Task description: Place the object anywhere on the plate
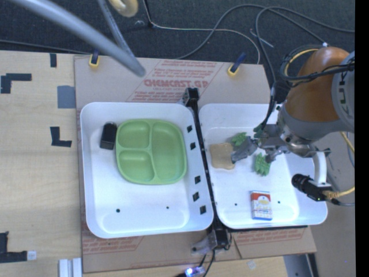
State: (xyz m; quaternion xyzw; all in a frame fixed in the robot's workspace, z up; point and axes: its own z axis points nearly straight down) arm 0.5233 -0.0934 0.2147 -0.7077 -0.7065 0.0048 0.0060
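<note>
The grey arm with the orange band reaches in from 3 o'clock over the right white shallow bin. The green three-compartment plastic plate sits in the left white bin, a small black block touching its 9 o'clock edge. The two-finger gripper hovers at the tan flat pad; can't tell its state. Green leafy toy pieces and a red-and-white card box lie nearby. I'd drop straight down, centered on the pad.

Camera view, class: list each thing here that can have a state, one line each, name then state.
green plate: upright in the left bin, nothing on it.
black object: lying beside the plate, touching its left rim.
tan object: lying flat in the right bin.
small box: lying flat, face up.
gripper: low over the tan object.
</note>
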